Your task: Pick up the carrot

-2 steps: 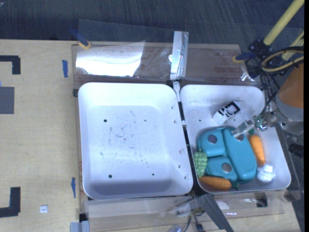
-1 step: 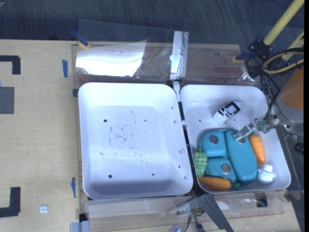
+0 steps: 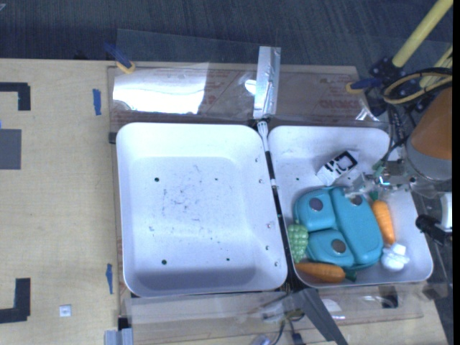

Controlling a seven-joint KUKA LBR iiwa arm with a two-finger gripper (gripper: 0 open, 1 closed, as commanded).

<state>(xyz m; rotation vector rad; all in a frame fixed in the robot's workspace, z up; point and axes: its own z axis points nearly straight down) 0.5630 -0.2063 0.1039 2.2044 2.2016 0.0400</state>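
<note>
Two orange carrot-like pieces lie in the right bin. One carrot lies along the right side of a blue toy. The other orange piece lies against the bin's front wall, below the blue toy. My gripper hangs over the right bin just above the upper end of the right-hand carrot, at the blue toy's top right corner. The wrist with its orange band comes in from the right edge. Nothing is visibly held.
A knobbly green piece lies left of the blue toy. A white piece sits at the front right, and a black-and-white object towards the back. The left bin adjoins along a central divider. Cables hang at the back right.
</note>
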